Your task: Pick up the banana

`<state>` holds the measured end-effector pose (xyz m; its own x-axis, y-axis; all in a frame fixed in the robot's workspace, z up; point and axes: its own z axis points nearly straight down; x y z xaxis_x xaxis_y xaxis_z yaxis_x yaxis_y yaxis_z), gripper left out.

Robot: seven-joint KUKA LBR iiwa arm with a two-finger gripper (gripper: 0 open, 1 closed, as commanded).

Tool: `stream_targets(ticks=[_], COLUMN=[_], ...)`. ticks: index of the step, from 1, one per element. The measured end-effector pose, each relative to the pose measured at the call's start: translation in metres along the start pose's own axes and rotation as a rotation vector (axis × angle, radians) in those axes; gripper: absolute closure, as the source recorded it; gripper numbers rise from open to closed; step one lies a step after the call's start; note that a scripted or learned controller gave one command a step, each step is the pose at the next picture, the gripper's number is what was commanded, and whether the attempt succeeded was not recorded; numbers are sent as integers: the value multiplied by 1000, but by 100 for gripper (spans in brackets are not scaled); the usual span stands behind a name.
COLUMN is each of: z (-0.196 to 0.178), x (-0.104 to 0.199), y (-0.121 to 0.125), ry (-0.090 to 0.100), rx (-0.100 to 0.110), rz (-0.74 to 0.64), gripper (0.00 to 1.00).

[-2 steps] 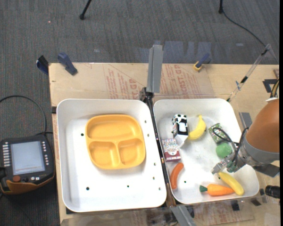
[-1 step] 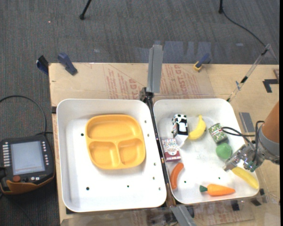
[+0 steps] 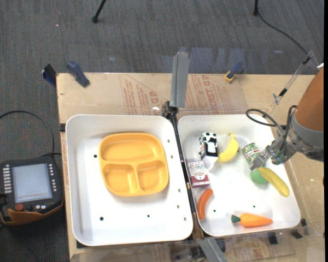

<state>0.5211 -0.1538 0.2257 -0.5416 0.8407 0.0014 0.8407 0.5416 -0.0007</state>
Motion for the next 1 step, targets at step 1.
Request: stream_targets(ticks=[1], z=[-106], x=[31], y=[-33], ry=[-1], rx=[0], rz=[-219], gripper=[100])
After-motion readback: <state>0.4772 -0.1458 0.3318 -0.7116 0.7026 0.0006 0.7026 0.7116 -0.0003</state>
